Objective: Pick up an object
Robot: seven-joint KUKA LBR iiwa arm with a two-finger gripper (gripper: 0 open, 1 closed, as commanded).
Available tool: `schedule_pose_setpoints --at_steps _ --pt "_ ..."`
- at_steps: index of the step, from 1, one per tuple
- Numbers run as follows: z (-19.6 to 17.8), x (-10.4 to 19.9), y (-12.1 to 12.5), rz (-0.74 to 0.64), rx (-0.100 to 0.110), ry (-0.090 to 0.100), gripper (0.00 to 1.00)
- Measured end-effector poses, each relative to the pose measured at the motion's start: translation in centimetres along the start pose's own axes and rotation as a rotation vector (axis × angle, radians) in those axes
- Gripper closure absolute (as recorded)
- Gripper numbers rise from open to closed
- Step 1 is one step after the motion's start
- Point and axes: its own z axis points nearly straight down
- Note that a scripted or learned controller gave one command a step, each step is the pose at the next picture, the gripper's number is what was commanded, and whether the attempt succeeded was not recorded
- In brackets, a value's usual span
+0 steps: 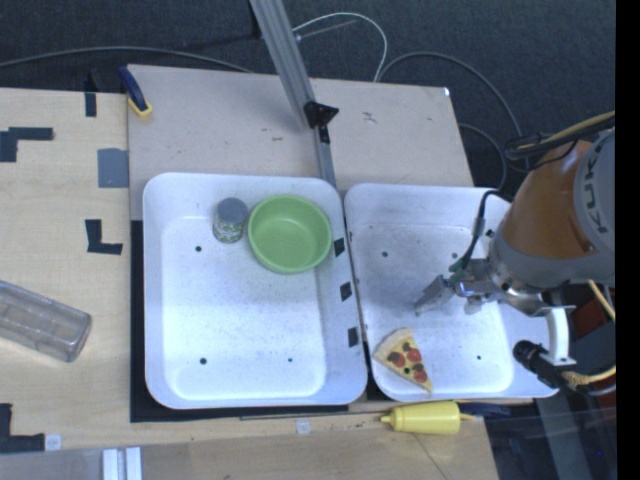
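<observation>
- A flat triangular toy pizza slice (404,356), tan at the crust with red toppings, lies on the floor of the right-hand shallow white plastic bin (400,230), close to that bin's near-left corner and its front rim.
- The slice sits alone on the speckled white floor, its point toward the front rim, its wide crust edge toward the bin's middle.
- The two-finger metal gripper (436,296) hangs over the middle of the right bin, up and to the right of the slice and apart from it; whether its jaws are apart or together cannot be told at this angle, and nothing shows between them.
- The grey arm with its broad orange band (545,213) covers the bin's right side.
- Open floor lies between gripper and slice, and across the bin's far half.
- In the left-hand white bin (165,368), a round green plastic bowl (289,233) rests near the far right corner, with a small grey-capped jar (230,219) just beside it on the left; the near half is bare floor.
- A yellow plastic squeeze bottle (427,418) lies on its side on the bench just outside the right bin's front rim.
- A clear ribbed plastic container (40,320) lies on the pale wooden bench (60,228), well left of both bins.
</observation>
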Motion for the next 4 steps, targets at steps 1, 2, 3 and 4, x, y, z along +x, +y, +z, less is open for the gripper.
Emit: schedule_pose_setpoints --at_steps 1,2,3,4 --pt "5.1 0.0 0.1 0.001 -0.008 -0.003 0.0" --pt "4.0 0.1 0.0 0.0 -0.006 -0.001 1.0" --pt "-1.9 -0.7 -0.2 0.001 -0.011 -0.003 1.0" --pt "-6.3 -1.0 0.4 0.0 -0.01 -0.003 1.0"
